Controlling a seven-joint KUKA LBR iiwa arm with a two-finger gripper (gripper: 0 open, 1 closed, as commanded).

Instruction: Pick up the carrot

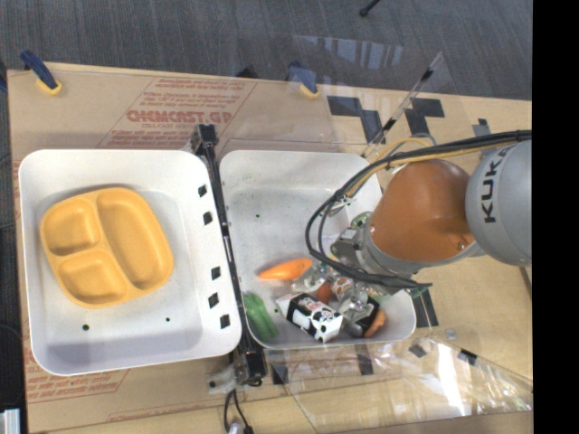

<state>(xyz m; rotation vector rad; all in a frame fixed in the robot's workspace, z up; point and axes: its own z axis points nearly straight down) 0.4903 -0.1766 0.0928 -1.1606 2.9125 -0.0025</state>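
An orange carrot (pixel 285 269) lies in the right bin (pixel 271 188), near its middle front, pointing left. The arm reaches in from the right, its orange band above the wrist. My gripper (pixel 336 289) hangs low over the bin's front right part, just right of the carrot's thick end, among a cluster of toys. The wrist hides much of the fingers. I see nothing clearly held between them.
A black-and-white cow toy (pixel 315 318) and a green vegetable (pixel 260 316) lie near the right bin's front wall. Another orange item (pixel 376 320) sits under the wrist. The left bin (pixel 54 342) holds a yellow divided plate (pixel 106 244). Cables loop off the wrist.
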